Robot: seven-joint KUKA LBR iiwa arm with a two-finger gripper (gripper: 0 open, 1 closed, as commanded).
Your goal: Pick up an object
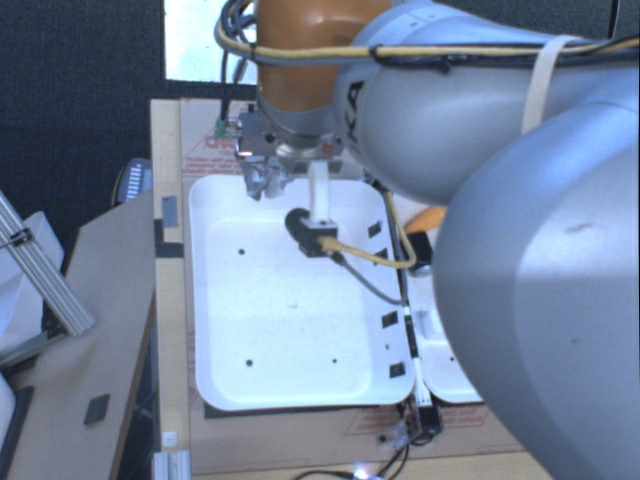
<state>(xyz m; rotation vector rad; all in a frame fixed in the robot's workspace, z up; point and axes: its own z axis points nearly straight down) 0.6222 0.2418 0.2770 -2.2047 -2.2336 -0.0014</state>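
Camera view shows one orange thing (428,218) peeking out from under the arm (520,268), by the far left corner of the right bin (448,376). Most of it is hidden, so I cannot say what it is. The gripper (262,176) hangs over the far edge of the left bin (290,348), well apart from the orange thing. I cannot tell if the gripper is open or closed. I see nothing to grab below it, so it may grab only air. It is also close to that bin's far wall and could bump it.
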